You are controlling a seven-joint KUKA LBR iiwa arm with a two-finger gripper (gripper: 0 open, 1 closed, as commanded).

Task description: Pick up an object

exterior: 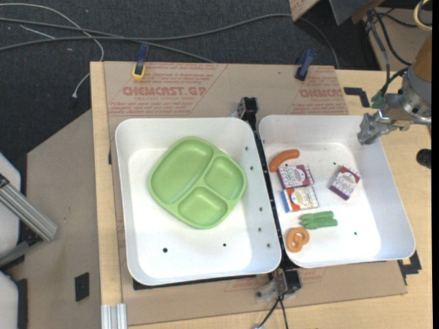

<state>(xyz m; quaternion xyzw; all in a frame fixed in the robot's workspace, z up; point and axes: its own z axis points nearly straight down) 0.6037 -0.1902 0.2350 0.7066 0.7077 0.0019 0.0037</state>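
Left bin (127,184) has just the green divided plate (197,181), lying flat; I'm leaving that alone. Candidates are all in the right bin (384,211): orange sausage (284,159) near the divider, two small boxes (295,177) below it w/ the green beans (318,220) and pretzel (297,239) further down, and the purple packet (343,183) on its own, closest to the arm. Gripper (370,130) sits over the bin's upper-right rim, holding nothing; can't tell if it's spread or closed at this res. I'd call this the approach step, pre-grasp. Next move prob needs a shift inward over the packet, then straight down.
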